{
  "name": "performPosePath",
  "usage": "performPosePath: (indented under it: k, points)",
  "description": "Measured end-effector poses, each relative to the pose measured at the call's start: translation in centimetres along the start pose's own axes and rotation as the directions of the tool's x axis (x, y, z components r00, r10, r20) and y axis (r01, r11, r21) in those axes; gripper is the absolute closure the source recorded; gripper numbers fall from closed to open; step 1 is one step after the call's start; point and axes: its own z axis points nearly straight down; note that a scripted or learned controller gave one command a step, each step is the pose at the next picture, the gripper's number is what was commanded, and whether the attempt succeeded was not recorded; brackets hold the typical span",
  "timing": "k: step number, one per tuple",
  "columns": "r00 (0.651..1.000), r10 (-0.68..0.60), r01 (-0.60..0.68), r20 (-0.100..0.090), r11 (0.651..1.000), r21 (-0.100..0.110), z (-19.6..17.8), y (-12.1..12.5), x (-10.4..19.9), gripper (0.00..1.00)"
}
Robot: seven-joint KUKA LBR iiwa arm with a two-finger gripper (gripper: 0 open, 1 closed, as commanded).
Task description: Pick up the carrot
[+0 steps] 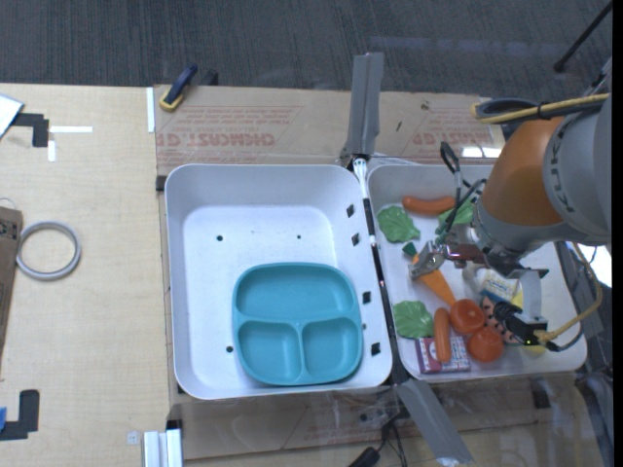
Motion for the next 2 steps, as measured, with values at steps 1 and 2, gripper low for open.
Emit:
performPosePath:
  k: [1, 2]
  points:
    - [1.000, 0.003, -0.003, 0.000, 1.000, 0.004, -0.6, 0.0, -0.2, 1.00]
    - [0.985, -0.170, 0.170, 0.002, 0.985, 0.000, -10.0, 3.0, 6.9, 1.00]
